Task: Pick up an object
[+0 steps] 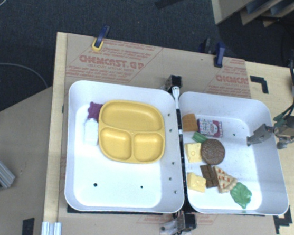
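objects: a little pile of toy food sits in the left half of the right bin, well apart from the end effector
cookie: round and brown, lying flat mid-pile, so no real long axis on this one
cracker: tan square up near the divider, just left of the red-and-white packet, whose long side runs roughly left-right
cheese pieces: one yellow block touching the cookie's left side, another yellow wedge lower down, long side running up-left to down-right
chocolate bar: dark brown, just under the cookie, long axis tilted, top-left to bottom-right
waffle piece: right next to the chocolate, pointing toward the lower right
green leaf: closest to the front-right corner of the pile
end effector: hangs at the right bin's right side, over bare white floor; honestly can't tell how its tips are set
left bin: has a yellow divided tray, a white bottle and something purple tucked against the tray's left edge
counter: brown board under both bins, printed lettering on it
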### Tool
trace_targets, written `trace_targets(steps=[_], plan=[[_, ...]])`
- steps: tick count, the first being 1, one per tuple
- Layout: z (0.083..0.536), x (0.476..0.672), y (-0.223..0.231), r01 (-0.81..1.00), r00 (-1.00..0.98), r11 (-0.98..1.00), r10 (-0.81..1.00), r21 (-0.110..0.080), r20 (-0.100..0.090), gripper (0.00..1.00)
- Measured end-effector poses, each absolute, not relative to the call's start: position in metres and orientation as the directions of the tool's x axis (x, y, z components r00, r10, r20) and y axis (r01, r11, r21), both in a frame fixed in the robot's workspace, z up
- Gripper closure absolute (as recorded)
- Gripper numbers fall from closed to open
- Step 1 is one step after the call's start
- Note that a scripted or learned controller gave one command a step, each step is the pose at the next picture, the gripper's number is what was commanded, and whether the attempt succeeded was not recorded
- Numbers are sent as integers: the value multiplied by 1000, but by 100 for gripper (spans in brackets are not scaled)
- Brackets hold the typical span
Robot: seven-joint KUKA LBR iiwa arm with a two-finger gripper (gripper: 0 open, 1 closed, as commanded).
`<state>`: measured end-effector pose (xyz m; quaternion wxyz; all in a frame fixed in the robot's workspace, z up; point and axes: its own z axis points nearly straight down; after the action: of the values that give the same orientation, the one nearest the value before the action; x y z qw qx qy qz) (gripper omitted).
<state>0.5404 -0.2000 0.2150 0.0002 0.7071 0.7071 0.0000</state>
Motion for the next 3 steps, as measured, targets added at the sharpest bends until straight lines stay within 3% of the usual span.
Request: trace_targets(steps=[2, 3], plan=[[99, 536, -207, 1000, 1, -1, 1000, -7, 3, 0], [84, 535, -206, 1000, 0, 0, 1000, -4, 2, 0]])
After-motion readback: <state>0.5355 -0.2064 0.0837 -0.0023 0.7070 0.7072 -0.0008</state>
